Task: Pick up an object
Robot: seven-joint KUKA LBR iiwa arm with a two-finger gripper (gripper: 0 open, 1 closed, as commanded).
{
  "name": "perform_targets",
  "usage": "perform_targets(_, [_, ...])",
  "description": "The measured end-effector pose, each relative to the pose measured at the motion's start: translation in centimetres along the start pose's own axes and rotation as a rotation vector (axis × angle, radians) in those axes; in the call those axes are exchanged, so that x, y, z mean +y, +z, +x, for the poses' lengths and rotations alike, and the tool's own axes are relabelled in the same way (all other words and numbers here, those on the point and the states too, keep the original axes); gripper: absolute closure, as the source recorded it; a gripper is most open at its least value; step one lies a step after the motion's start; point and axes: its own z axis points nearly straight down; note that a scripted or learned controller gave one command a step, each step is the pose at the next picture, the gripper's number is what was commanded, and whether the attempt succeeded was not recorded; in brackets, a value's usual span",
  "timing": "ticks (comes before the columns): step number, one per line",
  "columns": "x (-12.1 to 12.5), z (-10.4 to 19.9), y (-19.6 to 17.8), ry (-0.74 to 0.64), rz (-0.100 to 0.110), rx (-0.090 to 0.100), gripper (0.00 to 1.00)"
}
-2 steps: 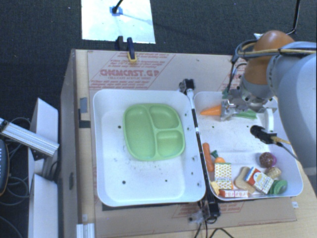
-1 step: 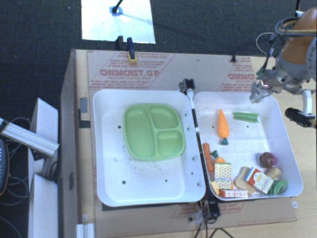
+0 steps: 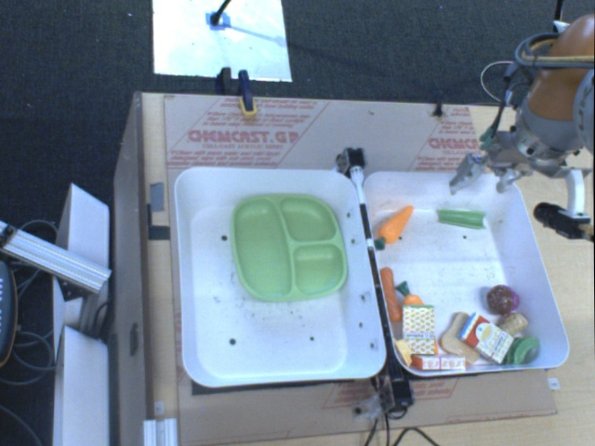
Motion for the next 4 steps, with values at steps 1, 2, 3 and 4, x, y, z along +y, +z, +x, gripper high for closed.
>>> perform_targets(1, [0.0,3.9,8.8,-0.002,-0.002,0.000,0.00])
perform_targets(2, [-6.5,8.4,8.7,0.001,-0.002,0.001,0.00])
perform_targets(3, [-6.3,8.2,7.5,0.001,-0.009,-0.003,1.00])
perform_targets(4, [-6.1,6.8,-1.0,0.002,-0.001,0.000,1.00])
